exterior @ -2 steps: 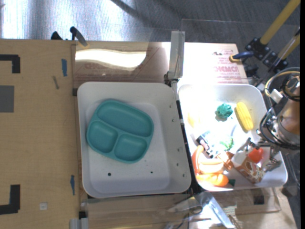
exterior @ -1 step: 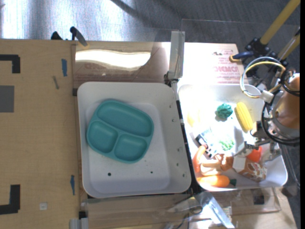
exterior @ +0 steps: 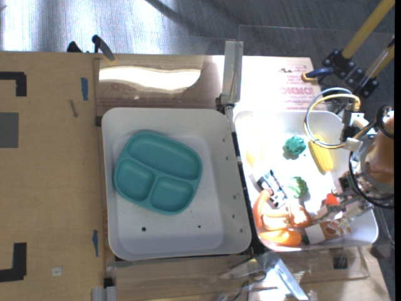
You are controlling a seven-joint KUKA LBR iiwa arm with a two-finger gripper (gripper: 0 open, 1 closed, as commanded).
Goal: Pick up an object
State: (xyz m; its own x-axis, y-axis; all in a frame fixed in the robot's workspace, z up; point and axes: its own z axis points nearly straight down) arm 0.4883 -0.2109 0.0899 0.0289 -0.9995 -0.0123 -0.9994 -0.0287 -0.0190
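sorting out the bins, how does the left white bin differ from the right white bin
The left shallow white bin holds one thing, a teal three-compartment plate; the right shallow white bin holds a clutter of small items, among them a yellow corn cob. The left bin is evenly lit; the right bin is washed out by glare. Both are shallow and white.

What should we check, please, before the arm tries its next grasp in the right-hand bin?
1. Arm over the right bin: ok, its wrist is above the bin's right edge.
2. Gripper at the clutter: ok, low near the orange and white items.
3. Anything between the fingers: cannot tell, glare and cables hide them.
4. Isolated targets: ok, the teal piece and the yellow corn-like piece lie apart.
5. Left bin: ok, it bears a teal divided plate.
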